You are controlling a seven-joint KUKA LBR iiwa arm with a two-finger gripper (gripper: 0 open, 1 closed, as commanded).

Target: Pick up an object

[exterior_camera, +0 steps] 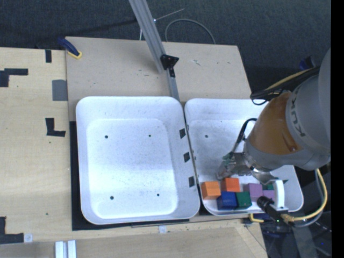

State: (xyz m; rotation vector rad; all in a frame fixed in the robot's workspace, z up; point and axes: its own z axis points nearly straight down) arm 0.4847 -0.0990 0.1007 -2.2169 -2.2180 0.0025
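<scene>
Tan worktop [215,69], two white bins. Right bin [215,112]: blocks clustered at its near edge — orange block [211,189], second orange [232,185], blue [228,200], green [244,199], purple [255,189]. Hand [230,168] low just above the orange blocks; grip state cannot be told. Nothing visibly lifted; pick apparently outstanding.

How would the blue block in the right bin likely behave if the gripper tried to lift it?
The blue block looks like a small, flat-sided cube, so it is probably rigid and unlikely to roll. It sits tight between the orange block and the green block, so the neighbours may get nudged. It is probably light for its size.
</scene>
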